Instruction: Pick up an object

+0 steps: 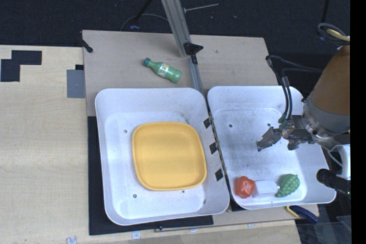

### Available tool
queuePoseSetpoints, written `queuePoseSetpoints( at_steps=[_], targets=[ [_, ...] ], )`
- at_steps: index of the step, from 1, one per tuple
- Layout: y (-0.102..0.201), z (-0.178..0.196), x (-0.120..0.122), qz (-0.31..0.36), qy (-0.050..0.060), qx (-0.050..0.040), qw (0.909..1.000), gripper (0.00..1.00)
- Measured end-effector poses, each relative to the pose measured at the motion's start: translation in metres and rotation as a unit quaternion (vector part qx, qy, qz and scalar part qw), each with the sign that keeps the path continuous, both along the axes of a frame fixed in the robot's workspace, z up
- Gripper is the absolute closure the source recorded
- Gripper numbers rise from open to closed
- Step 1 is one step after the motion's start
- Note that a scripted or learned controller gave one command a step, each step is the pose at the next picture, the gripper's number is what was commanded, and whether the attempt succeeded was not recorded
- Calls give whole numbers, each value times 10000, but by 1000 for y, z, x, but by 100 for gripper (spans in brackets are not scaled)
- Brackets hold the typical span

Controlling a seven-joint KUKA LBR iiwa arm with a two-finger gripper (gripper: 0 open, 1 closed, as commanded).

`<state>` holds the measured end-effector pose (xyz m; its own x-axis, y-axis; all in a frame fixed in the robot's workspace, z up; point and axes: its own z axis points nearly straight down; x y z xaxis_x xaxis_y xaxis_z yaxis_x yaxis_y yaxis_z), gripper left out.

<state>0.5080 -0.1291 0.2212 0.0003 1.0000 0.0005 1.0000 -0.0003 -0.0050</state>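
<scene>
Above right bin's (251,101) bare middle, end effector (269,140)

Fixed overhead slant over both bins (108,106)

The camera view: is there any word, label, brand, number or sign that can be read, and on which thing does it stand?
None can be read.
Green bottle on the bench behind the bins: it has a pale band around its middle, perhaps a label, too small and blurred to read.
Yellow plate, red object, green object, white bins: no writing visible.
</scene>
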Motion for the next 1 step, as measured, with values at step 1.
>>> queuePoseSetpoints(
  at_steps=[1],
  targets=[
    [0,-63,0,4,7,3,10000,0]
  ],
)
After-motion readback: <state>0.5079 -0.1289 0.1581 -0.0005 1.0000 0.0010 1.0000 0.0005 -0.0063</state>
